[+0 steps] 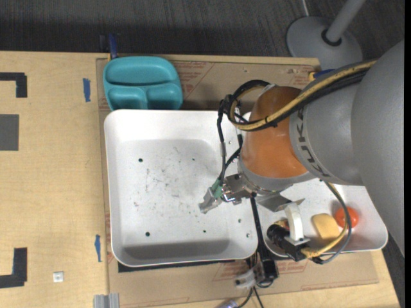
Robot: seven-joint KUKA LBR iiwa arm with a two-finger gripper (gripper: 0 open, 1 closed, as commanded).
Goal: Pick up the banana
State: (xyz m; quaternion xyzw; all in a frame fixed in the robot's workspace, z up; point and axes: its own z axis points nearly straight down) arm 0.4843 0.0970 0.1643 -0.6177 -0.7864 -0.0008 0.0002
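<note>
We see 2 shallow white bins side by side on a brown cardboard bench [51,172]. The big grey robot arm with an orange band [276,140] comes in from 3 o'clock and covers most of the right white bin [379,236].

The small metal gripper [209,203] sits low over the left white bin [160,172], near that bin's right side, at about 4 o'clock from the bin's middle. Nothing lies under it but bare white floor with tiny dark specks. We cannot tell if the gripper is wide or narrow, because it is small and blurry. We see nothing held in it.

The yellow banana [325,226] lies in the right bin, at about 4 o'clock in the view. It is well apart from the gripper, at about 3 o'clock from it. Only a short, stubby piece of it shows, and a yellow cable crosses in front of it. A small round red-orange ball [352,217] sits just beside the banana, at its 2 o'clock.

A teal plastic tray with 3 hollows [142,82] rests just past the left bin's far edge, at 12 o'clock from that bin.
</note>
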